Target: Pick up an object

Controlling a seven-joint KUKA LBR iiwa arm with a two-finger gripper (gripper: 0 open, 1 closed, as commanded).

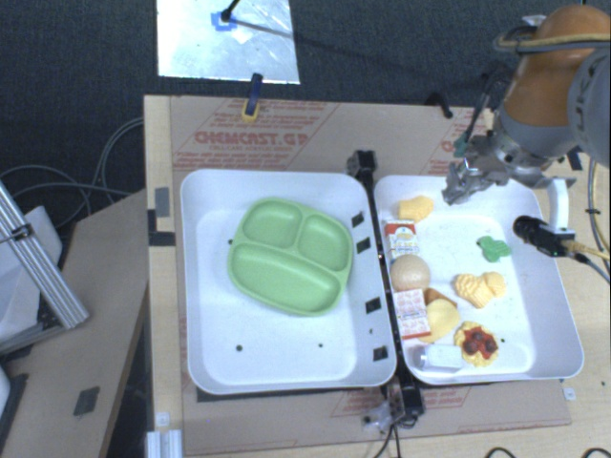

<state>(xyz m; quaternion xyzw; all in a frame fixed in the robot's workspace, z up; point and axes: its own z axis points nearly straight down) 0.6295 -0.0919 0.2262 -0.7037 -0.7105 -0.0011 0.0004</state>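
The end effector (458,187) hangs with nothing visibly held, its opening impossible to judge, and the yellow toy (415,207) just beside it could be nudged rather than gripped.

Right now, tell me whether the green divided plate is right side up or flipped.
Right side up: the green divided plate shows its three hollow compartments facing up in the left bin.

A grey arm (582,93) is seen by the right bin (563,332), ringed by a broad orange band (554,60) (rounded, glossy). A dark metallic gripper (463,184) and thin cables are carried below.
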